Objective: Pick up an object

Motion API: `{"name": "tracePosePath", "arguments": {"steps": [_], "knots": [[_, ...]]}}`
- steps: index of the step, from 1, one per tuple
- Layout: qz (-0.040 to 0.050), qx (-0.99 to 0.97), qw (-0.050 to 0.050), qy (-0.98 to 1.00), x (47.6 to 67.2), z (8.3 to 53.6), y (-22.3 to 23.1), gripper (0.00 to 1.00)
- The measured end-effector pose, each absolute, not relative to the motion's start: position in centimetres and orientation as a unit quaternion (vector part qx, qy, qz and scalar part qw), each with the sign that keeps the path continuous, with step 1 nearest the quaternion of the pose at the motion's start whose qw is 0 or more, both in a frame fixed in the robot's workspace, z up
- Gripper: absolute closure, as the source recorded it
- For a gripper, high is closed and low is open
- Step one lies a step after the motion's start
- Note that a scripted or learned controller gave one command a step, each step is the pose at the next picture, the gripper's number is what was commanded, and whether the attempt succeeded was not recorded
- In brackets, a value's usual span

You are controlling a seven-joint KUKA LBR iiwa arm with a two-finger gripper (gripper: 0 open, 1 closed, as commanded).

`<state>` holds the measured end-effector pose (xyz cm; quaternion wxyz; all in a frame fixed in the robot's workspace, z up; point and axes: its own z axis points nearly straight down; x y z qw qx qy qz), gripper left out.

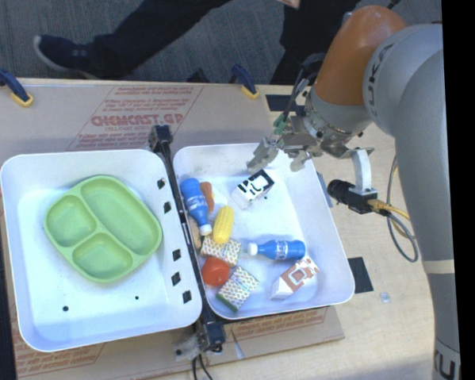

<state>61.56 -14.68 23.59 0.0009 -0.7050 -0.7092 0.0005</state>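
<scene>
The pincer hangs over the far part of the right shallow white bin, its two fingers spread apart with nothing between them. Just near and to the left of it lies a small black-and-white toy car, the closest thing to the fingertips and the likeliest target. The car's long axis runs at a slant, from near-left to far-right, roughly in line with the way the fingers spread, so I judge the wrist may need to turn before closing across its narrow sides.

The other things sit further toward the near side: a blue plastic bottle with a white cap by the left wall, a yellow corn cob toy beside it, a second blue bottle lying on its side, a red tomato-like ball, and a small red-and-white carton. The left white bin carries a green divided plate, well apart from the arm.
</scene>
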Motion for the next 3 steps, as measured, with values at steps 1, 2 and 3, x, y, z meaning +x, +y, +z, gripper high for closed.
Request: {"name": "tracePosePath", "arguments": {"steps": [1, 2, 3], "knots": [[0.0018, -0.705, 0.001, -0.709, 55.1, 11.4, -9.8, 0.00], [0.0019, -0.703, 0.001, -0.711, 55.2, 12.4, -9.7, 1.00], [0.0004, -0.706, -0.001, -0.708, 55.1, 28.0, -18.5, 1.00]]}}
